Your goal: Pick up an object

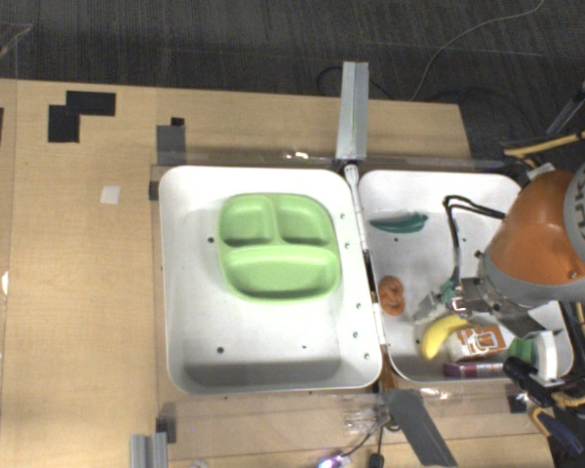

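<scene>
1. Two shallow white bins side by side on the worktop: left bin carrying a green divided plate, right bin carrying the loose items.
2. Candidates for picking, all in the right bin: a yellow banana near the front, a small orange piece just left of it by the dividing wall, a teal object toward the far side, a small printed packet and a dark marker-like stick at the near edge.
3. Arm reaching in from the right, orange band over the right bin, wrist angled down toward the near-right cluster, likely lining up on the crowded spot.
4. Hand low, just above and beside the banana's far end. Cannot tell how far open; nothing visibly clamped.
5. Banana probably the target, judging by closeness; packet touching it, so a stray nudge seems a risk.
6. Green plate well apart from the hand, untouched.
</scene>
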`<state>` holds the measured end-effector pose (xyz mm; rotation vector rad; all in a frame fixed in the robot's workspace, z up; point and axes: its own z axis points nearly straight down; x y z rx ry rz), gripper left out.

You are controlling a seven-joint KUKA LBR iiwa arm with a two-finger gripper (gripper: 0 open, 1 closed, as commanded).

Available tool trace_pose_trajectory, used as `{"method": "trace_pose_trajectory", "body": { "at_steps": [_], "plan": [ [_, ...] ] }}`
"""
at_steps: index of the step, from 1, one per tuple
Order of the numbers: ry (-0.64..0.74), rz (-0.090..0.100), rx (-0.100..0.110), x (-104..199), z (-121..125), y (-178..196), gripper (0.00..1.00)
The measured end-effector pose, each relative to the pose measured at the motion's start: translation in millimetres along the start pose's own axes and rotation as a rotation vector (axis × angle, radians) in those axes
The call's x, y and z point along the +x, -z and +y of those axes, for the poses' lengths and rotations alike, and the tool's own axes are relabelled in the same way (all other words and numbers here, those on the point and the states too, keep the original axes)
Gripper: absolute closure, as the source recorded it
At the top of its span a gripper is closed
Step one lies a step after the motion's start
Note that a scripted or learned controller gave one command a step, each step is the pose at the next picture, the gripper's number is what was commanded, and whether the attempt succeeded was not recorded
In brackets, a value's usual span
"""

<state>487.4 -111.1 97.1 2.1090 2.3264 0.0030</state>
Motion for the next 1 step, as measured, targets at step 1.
{"method": "trace_pose_trajectory", "body": {
  "at_steps": [1],
  "plan": [
    [0.0, 0.0, 0.0, 0.0, 0.0, 0.0, 0.0]
  ]
}}
